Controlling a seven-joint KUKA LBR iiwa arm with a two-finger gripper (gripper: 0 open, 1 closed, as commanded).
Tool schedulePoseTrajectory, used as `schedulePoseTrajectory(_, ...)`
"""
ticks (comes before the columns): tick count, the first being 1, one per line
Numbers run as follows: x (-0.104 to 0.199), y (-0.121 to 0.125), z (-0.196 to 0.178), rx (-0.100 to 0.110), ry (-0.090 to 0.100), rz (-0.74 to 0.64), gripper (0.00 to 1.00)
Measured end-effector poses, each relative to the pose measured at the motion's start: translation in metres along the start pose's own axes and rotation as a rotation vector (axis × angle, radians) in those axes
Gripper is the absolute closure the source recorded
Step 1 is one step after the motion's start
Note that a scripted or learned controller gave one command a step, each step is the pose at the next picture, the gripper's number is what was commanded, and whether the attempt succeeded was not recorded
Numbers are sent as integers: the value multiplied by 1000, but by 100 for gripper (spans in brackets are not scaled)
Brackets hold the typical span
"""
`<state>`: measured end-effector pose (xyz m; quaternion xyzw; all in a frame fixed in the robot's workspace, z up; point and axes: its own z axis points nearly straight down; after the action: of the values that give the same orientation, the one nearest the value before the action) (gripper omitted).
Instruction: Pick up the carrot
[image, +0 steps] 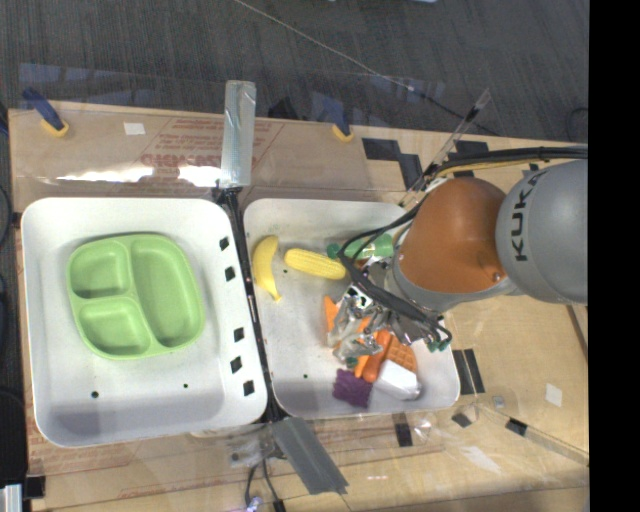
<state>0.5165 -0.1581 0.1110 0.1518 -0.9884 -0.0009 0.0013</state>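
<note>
Right now the end effector (356, 322), its opening impossible to judge, hangs over the small orange carrot (331, 311), which lies at nine o'clock, long axis twelve-to-six

Grey arm (555, 235) w/ black "KU" lettering; rounded orange band (450, 240) above wrist; black cables are routed along top; metallic gripper (362, 325).

This is a robotics lab. A wooden desk (520, 420) carries two taped-down shallow white plastic bins (60, 400). A grey KUKA arm (545, 245) trails cables over them.
</note>
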Motion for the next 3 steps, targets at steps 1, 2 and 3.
schedulePoseTrajectory(1, -24, 22, -65, 3, -7, 226, 100)
schedulePoseTrajectory(2, 24, 17, 4, -1, 2, -15, 100)
schedulePoseTrajectory(3, -3, 83, -91, 3, -10, 158, 100)
